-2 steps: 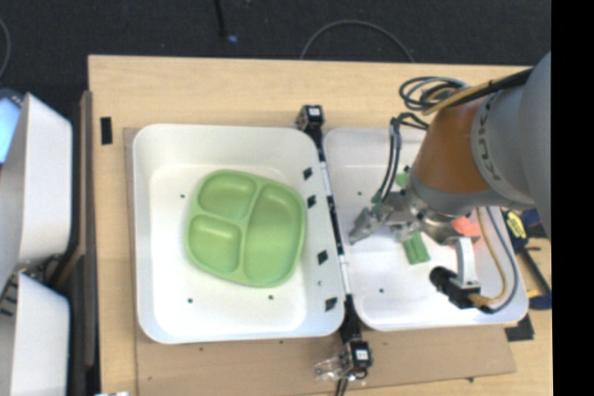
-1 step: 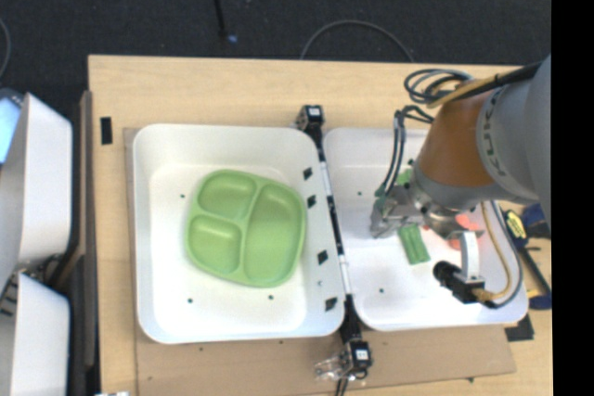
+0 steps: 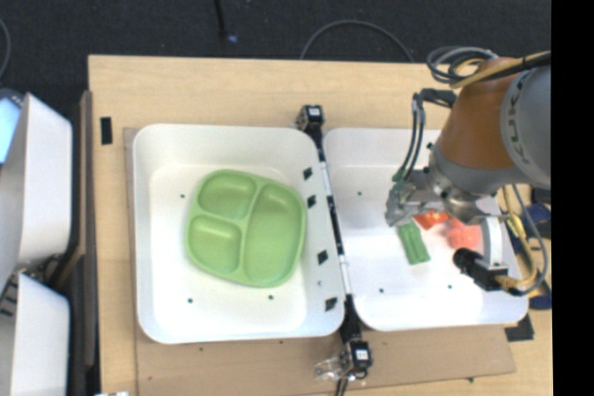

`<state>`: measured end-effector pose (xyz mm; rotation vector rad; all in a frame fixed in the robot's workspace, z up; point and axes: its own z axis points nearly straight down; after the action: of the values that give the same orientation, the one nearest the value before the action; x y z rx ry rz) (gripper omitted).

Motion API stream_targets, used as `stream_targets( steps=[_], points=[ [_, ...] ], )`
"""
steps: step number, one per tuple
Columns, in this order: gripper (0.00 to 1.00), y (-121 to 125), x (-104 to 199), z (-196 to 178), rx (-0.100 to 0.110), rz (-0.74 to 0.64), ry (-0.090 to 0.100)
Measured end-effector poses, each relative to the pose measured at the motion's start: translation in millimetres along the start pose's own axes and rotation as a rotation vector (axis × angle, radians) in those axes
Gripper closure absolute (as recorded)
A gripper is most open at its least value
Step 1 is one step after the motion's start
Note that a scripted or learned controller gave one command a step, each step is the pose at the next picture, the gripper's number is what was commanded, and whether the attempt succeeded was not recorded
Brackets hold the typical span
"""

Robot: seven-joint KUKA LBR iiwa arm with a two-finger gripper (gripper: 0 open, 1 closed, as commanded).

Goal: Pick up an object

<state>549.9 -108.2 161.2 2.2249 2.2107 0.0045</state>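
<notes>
Main risk I saw: I came up with nothing. The green block [image 3: 413, 244] lay on the floor of the right bin [image 3: 371, 292], poking out from under my gripper [image 3: 408, 213], and an orange piece [image 3: 430, 220] sat just beside it, with a red piece [image 3: 466, 235] a little further right. Three things crowded together under my wrist meant a bad descent could land on two at once, or nudge the block sideways so it slipped away. The block also lay at a slant, so if my jaws did not line up across its narrow side, it could twist out. The orange piece was partly hidden by my own body, so I could not judge how tightly it pressed against the block.

Jaw state: could not tell. My wrist blocked the view of the tips, and nothing was visibly pinched between them, so I claimed no hold.

Pose: my arm [image 3: 483, 125] reached in from the right, over the right bin's far right part, wrist pointing down, gripper low over the cluster. Cables hung off my right side near the bin rim; they could snag.

The left bin [image 3: 158, 292] held a green tray [image 3: 247, 227], well apart from me.
</notes>
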Motion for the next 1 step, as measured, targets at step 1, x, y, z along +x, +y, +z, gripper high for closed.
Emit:
stream_targets(
  steps=[1],
  points=[
    [1.0, 2.5, -1.4, -52.7, -0.002, -0.009, 0.0]
  ],
)
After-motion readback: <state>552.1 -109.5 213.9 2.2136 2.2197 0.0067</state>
